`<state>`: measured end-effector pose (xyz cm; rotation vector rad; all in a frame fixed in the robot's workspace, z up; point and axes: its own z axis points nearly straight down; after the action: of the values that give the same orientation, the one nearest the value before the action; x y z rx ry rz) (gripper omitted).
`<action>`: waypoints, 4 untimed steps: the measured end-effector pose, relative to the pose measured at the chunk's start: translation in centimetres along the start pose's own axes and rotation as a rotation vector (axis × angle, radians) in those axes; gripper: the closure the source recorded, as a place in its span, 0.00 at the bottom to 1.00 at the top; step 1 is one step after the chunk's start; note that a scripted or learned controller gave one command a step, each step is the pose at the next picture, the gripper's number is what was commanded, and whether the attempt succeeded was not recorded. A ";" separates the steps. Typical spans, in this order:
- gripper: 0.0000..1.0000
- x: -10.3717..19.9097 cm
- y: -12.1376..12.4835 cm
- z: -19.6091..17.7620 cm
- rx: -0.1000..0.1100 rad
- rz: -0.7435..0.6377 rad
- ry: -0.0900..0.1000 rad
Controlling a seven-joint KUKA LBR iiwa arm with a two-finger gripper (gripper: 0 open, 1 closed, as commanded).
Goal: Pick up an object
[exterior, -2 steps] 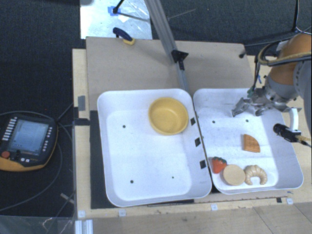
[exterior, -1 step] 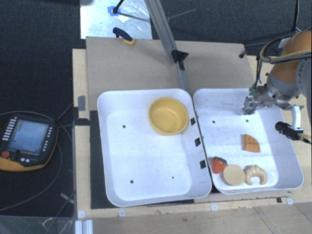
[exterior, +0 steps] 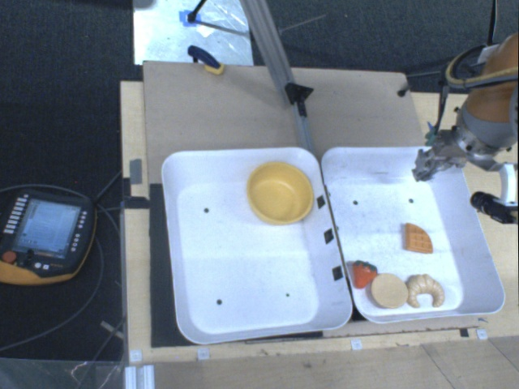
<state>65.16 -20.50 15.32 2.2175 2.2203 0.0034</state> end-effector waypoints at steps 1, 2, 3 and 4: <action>1.00 0.5 1.0 -5.5 -0.002 0.000 0.000; 1.00 0.5 1.1 -7.8 0.002 0.000 0.000; 1.00 5.2 0.7 -7.4 0.003 -0.003 0.002; 1.00 11.0 1.4 -6.6 0.003 -0.004 0.002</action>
<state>66.56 -9.52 21.91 2.2156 2.2273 0.0026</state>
